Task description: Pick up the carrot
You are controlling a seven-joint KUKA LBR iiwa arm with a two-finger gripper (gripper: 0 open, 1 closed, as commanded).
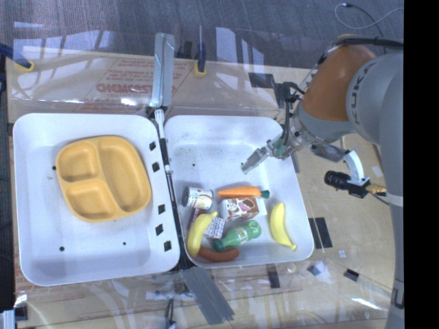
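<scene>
Likely to snag a neighbour: carrot (239,192) wedged tight among clutter in right bin (206,132), touching small carton (241,208) below, can (199,198) just left, banana (280,225) near right. Gripper (255,159) poised above and right of carrot, nothing between fingers; jaw spread impossible to tell. Carrot itself: slim, orange, lying flat, green stub at right end, a narrow target.

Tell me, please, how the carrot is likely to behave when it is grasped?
The carrot looks like a stiff toy, so probably light. Its tapered, rounded shape may slip or roll. It lies against the carton, which may crowd a grasp.
</scene>
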